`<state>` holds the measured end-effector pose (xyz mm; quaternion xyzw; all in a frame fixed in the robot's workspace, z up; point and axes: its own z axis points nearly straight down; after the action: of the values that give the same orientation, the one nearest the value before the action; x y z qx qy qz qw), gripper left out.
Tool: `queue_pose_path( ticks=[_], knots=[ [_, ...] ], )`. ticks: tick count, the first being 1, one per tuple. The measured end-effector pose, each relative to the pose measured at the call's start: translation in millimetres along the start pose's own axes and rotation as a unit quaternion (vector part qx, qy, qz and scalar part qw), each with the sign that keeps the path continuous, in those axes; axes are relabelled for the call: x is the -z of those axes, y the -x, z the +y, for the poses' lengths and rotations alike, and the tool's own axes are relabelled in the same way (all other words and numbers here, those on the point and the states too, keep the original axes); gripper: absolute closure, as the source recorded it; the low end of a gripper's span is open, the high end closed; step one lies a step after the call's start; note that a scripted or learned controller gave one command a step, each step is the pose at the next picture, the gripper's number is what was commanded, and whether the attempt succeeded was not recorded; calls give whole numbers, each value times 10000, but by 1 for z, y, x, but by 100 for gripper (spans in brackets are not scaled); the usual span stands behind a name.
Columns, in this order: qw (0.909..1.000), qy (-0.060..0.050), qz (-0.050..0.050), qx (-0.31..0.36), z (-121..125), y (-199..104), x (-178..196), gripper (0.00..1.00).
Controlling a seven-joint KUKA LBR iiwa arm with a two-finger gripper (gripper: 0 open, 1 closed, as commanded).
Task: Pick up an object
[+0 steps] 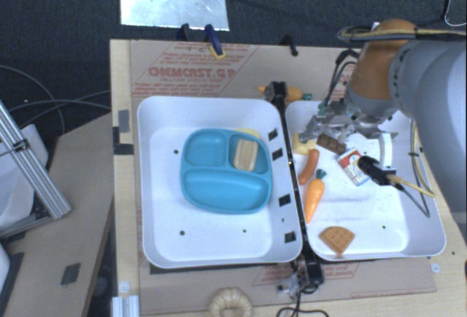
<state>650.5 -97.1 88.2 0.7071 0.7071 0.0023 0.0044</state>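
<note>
The grey arm's pincer [326, 127] is low over the far left corner of the right-hand shallow white bin [419, 235]. Whether it is released or clenched cannot be told from this slant, and nothing can be seen gripped in it. Just beside it, toward the near side, lies a small dark brown rectangular bar [330, 142], with a pale yellow piece [302, 137] close against the bin's left wall. A little farther out are a slim orange toy carrot [310, 162] and a small red and white carton [354, 166], then a fatter orange carrot with a green top [314, 196]. Near the front edge sits a tan waffle-patterned wedge [337, 239]. In the left-hand white bin [164, 235], a blue divided plastic plate [219, 188] carries a tan bread slice [245, 155] in its far right compartment. Judged from this, the pick is unfinished: every object rests in a bin, the brown bar seems the likeliest target, and closing on it and lifting remain.
</note>
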Motion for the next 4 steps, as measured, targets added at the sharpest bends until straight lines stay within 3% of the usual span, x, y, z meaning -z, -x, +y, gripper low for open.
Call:
queue_pose_path(
  ticks=[1,4],
  knots=[
    [10000,18,-6,0,1,1,12,100],
    [10000,-16,15,25,11,-8,139,100]
  ],
)
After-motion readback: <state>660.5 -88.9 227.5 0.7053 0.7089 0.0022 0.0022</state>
